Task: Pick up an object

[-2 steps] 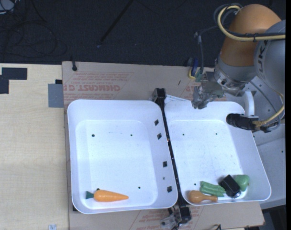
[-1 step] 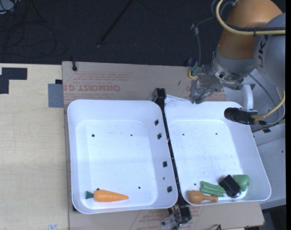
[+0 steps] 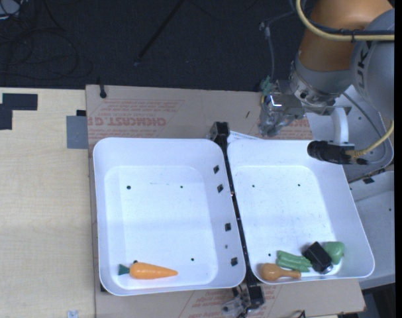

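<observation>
An orange plastic carrot with a green top [image 3: 152,270] lies flat in the left white bin [image 3: 108,177], close to the bin's near wall and towards its near-left corner. Well away from the carrot, the right white bin [image 3: 287,184] holds a cluster in its near-right corner: a tan pear-shaped toy [image 3: 277,272], a green bean pod [image 3: 293,261], a small black block [image 3: 317,256] and a round green piece [image 3: 334,249]. The gripper [image 3: 272,119] hangs beyond the right bin's far rim, carrying nothing; I cannot tell how its fingers stand.
</observation>
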`<state>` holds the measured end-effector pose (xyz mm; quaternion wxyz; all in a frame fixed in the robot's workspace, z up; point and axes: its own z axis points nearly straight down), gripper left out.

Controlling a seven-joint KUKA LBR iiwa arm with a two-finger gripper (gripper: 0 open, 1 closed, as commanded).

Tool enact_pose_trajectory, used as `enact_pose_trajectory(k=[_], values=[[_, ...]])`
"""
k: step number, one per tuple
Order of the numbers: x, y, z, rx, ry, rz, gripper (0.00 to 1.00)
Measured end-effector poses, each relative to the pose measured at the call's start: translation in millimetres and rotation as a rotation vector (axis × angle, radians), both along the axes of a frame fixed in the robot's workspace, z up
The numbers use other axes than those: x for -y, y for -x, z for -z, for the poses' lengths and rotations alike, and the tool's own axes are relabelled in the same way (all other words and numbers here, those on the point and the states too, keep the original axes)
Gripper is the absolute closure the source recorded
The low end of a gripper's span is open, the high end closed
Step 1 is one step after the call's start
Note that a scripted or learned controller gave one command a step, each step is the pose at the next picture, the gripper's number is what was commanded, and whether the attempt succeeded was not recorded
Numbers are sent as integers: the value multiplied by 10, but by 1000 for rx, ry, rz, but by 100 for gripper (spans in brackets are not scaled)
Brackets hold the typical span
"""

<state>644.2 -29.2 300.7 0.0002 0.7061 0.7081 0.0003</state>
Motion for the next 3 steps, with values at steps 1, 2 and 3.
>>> enact_pose_trajectory(k=[1, 2, 3], values=[[104, -4, -989, 8, 2, -2, 100], [-543, 3, -948, -3, -1, -3, 100], [-1125, 8, -657, -7, -1, -3, 100]])
